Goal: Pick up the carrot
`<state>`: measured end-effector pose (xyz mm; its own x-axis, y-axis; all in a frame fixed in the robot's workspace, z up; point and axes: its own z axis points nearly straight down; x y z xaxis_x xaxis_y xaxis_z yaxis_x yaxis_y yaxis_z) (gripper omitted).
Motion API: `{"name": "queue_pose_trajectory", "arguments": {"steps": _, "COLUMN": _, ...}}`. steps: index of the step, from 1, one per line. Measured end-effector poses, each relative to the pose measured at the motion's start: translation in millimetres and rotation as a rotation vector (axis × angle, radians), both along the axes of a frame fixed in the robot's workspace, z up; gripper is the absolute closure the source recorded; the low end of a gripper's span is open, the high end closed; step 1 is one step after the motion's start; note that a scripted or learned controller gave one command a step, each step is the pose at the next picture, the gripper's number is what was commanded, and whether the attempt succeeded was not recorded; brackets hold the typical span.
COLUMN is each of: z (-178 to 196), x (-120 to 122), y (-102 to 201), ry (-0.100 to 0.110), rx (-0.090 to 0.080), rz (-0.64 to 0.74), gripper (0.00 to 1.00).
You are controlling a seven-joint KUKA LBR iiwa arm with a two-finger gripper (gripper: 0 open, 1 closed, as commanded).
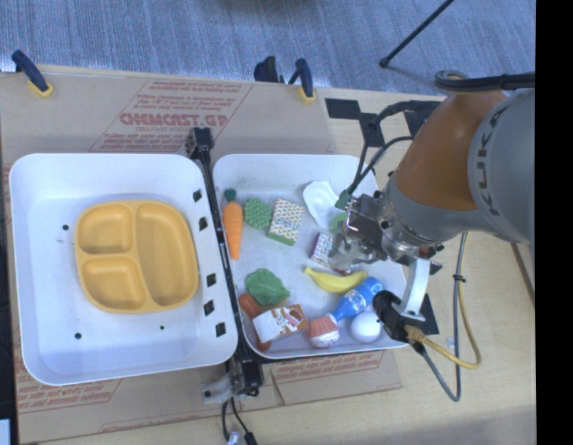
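Far to the left of the hand (347, 248), the left white bin (27, 248) holds a yellow three-compartment plate (135, 253), lying flat near the bin's middle. Between that bin and the hand's own bin runs a black hinged divider (210, 239), and beyond both bins a brown cardboard sheet (175, 109) covers the desk (398, 95), pinned by blue and yellow clamps (302, 74).

Closer in, still well left of the hand, the carrot (233, 227) lies in the right white bin (268, 163) just beside its left wall, its green top pointing away from the camera and its orange tip toward it. Nothing touches it. Just to its right sit a green textured block (258, 213) and a small patterned box (286, 221). Below these, left of and nearer the camera than the hand, a green leafy toy (267, 286) rests above a red and white carton (280, 324).

Under the hand itself lie a small pink and white packet (322, 246) and a yellow banana (335, 280), with a white cup-like piece (320, 199) just behind. The hand hangs low over this spot, well apart from the carrot; whether it is spread or closed cannot be told, and nothing is seen held in it. Nearer the camera are a blue bottle (361, 296), a white ball (365, 328) and a red and white toy (324, 332).

Right of the hand rises the grey arm (495, 184) with its orange band (444, 151).
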<state>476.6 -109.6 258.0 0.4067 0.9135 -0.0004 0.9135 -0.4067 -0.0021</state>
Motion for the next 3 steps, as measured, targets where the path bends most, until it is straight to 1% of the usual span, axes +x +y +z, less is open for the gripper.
{"name": "queue_pose_trajectory", "arguments": {"steps": 1, "z": -0.3, "x": -0.1, "y": 0.1, "ry": 0.001, "rx": 0.0, "rz": 0.0, "gripper": 0.0}}
{"name": "queue_pose_trajectory", "arguments": {"steps": 2, "z": -67.4, "x": 59.2, "y": 43.6, "ry": 0.004, "rx": 0.001, "rz": -0.05, "gripper": 0.0}}
{"name": "queue_pose_trajectory", "arguments": {"steps": 3, "z": -66.9, "x": 114.7, "y": 82.3, "ry": 0.003, "rx": 0.001, "rz": 0.038, "gripper": 0.0}}
